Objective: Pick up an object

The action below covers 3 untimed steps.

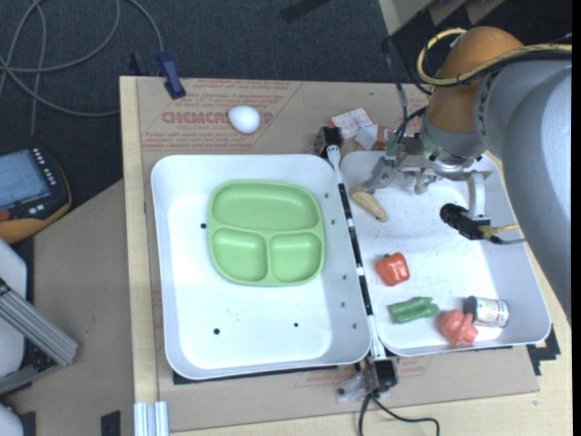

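The gripper (402, 180) hangs low over the far edge of the right bin (519, 275), close to that bin's far left corner. Its two fingers (381, 176) stand apart and there is nothing between them, so nothing is held.

The nearest thing is a tan piece (369, 204), shaped like a bit of banana. It lies on the bin floor just beside the left finger, against the bin's left wall, and I cannot tell whether the finger touches it.

Further toward the near edge, a red pepper (392, 269) sits by the left wall. Past it, along the near edge, lie a green pod (412, 310), an orange-red lump (457, 326) and a small bottle (487, 312) with a white label. The lump and the bottle are touching or nearly so.

The left bin (168, 243) carries a green divided plate (267, 230) around its middle. On the bench beyond the bins rest a white ball (243, 118) and a crumpled wrapper (354, 123).

As I judge it, the task is at its approach. The arm is down among the objects, but no grasp has been made and every object lies on its bin floor. What remains is to settle over one thing, most likely the tan piece, then close on it and lift it clear.
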{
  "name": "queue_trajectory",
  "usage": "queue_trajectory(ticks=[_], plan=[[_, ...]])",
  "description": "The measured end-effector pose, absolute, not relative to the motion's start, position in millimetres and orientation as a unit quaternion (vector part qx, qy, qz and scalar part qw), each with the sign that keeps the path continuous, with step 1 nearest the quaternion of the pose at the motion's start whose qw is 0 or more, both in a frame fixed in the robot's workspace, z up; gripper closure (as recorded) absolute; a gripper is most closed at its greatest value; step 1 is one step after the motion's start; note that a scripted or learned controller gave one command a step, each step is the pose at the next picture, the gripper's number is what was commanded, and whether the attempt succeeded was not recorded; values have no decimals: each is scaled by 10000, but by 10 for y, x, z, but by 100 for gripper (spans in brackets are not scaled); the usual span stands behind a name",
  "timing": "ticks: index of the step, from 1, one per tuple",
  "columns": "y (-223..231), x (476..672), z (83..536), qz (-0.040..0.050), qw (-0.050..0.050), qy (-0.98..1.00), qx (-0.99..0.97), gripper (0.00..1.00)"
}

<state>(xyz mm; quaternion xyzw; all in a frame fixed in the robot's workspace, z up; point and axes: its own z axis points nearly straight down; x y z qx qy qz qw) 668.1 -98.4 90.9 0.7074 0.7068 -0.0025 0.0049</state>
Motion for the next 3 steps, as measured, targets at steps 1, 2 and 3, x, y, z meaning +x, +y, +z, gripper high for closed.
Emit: queue_trajectory(ticks=[1,2,3], plan=[[-969,6623,984,-2,2,7073,7069,0],[-653,6354,1859,8,11,7078,7064,0],[-942,5889,1145,-7,-7,7066,7076,0]])
